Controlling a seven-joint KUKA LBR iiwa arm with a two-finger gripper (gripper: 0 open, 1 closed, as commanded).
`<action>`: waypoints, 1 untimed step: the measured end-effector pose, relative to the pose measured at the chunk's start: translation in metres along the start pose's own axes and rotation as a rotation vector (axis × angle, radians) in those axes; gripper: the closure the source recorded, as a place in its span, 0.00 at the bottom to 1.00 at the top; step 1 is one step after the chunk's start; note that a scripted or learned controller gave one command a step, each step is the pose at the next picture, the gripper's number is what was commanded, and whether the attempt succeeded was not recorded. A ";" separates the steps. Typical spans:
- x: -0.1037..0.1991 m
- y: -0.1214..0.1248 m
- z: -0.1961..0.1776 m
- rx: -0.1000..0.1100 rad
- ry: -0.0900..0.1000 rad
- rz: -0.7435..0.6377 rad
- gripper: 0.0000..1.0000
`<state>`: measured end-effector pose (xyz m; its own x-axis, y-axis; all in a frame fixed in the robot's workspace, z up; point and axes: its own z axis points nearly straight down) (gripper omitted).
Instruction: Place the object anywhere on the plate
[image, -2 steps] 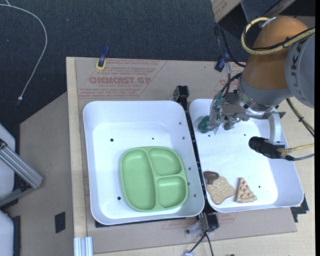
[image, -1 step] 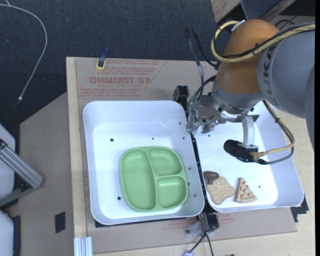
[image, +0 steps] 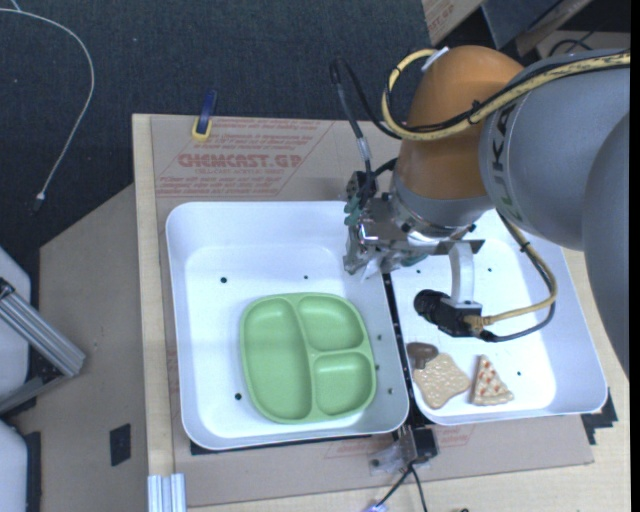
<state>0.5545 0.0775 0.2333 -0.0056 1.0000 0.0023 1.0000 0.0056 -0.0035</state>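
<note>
A light green plate (image: 305, 355) with three compartments lies in the left bin (image: 200, 300), near its front right. My gripper (image: 368, 252) hangs over the divider between the two bins, just behind the plate's far right corner. The orange wrist band and grey arm hide much of it. In the right bin (image: 570, 340), near the front, lie a small brown piece (image: 422, 353), a beige speckled toast-like piece (image: 441, 381) and a toy pizza slice (image: 489, 382). None of them touches the gripper.
A black connector (image: 442, 309) with a yellowish cable hangs from the arm over the right bin's middle. The bins rest on a cardboard sheet (image: 250, 155) with red print. A blue and yellow clip (image: 205, 116) sits at its far edge.
</note>
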 end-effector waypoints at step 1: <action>0.047 -0.020 0.020 0.002 -0.001 0.001 1.00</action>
<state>0.5337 0.1240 0.2139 -0.0043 1.0000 0.0012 1.0000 0.0044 -0.0056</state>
